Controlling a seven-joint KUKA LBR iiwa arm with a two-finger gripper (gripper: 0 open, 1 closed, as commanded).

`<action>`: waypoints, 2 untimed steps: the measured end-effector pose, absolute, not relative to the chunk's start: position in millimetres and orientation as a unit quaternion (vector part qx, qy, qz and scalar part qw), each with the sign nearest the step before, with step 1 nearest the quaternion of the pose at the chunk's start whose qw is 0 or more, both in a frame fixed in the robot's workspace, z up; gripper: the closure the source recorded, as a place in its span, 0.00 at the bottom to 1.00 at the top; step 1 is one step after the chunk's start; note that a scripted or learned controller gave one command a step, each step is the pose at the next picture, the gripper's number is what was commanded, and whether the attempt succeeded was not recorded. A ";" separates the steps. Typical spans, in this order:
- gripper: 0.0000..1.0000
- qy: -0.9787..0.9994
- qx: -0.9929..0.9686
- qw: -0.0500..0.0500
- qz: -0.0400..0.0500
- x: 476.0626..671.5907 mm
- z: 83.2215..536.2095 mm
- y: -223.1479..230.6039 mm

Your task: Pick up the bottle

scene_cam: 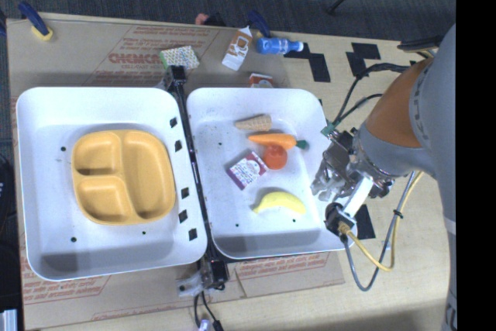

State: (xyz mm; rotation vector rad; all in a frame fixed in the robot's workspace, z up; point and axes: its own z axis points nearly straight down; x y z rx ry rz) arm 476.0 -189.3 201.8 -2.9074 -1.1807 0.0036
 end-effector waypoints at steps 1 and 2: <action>1.00 -0.323 -0.946 0.003 0.002 476.1 186.7 -178.2; 1.00 -0.152 -0.988 0.002 0.002 476.2 203.2 -169.5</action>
